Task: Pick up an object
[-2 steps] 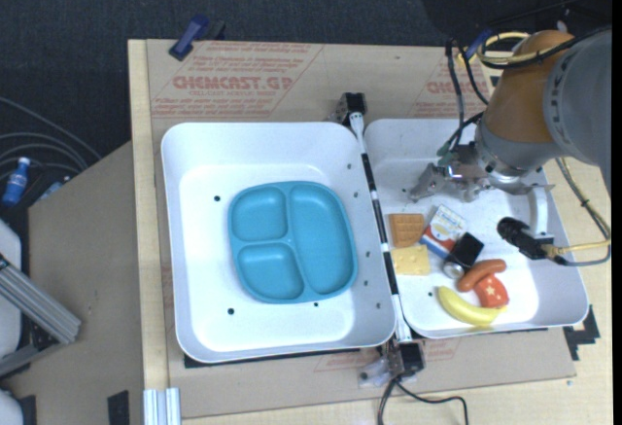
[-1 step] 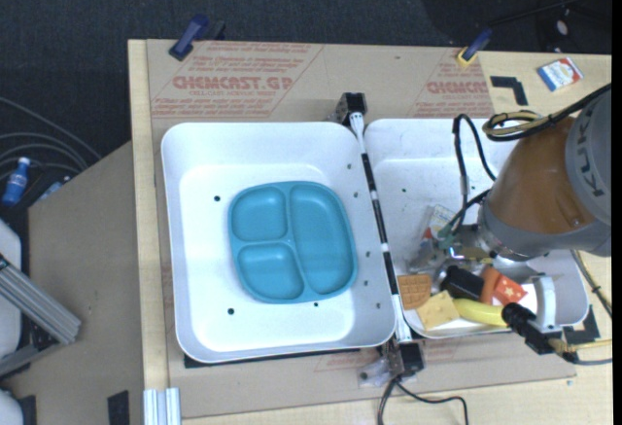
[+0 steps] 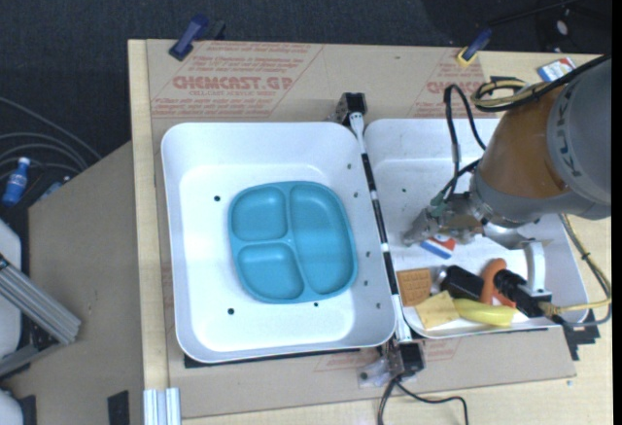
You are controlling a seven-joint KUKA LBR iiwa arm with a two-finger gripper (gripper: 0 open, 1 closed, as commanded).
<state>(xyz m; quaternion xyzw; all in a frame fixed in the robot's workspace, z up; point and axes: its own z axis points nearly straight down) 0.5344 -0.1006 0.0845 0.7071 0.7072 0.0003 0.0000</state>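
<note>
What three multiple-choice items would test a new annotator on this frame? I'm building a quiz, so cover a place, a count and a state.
1. Where does the blue divided plate lie?
A. in the left bin
B. in the right bin
C. on the cardboard

2. How many compartments does the plate have?
A. two
B. three
C. five

3. How does the plate sit?
A. flat, open side up
B. upside down
C. propped on the bin wall

Answers: 1 A, the plate sits mid-floor in the left bin. 2 B, ridges split it into three wells. 3 A, its wells face the camera.
</note>
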